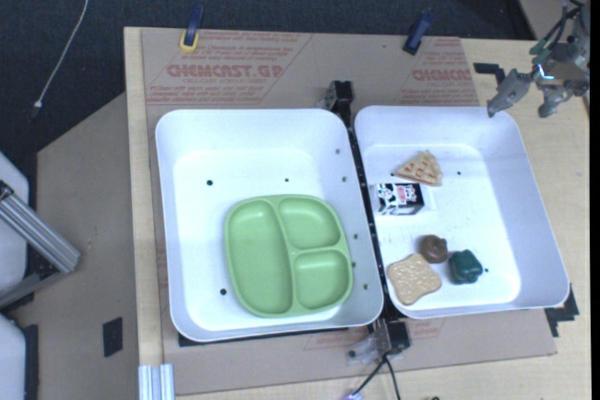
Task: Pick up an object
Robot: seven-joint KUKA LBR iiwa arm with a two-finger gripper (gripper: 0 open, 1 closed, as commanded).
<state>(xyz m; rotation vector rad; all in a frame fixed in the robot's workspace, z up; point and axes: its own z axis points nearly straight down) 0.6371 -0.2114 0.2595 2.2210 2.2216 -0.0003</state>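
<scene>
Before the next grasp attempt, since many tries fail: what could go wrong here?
1. The brown round piece, green object and toast-shaped piece lie close together, so the fingers may nudge a neighbour.
2. The toast-shaped piece sits near the right bin's front wall, leaving little room.
3. The black-and-white card looks flat and may slip. The gripper is open beyond the far right corner.

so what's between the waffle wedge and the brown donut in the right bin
In the camera view, a small black-and-white carton lies roughly between the waffle wedge and the brown donut, offset slightly left; the rest is bare bin floor.
</scene>
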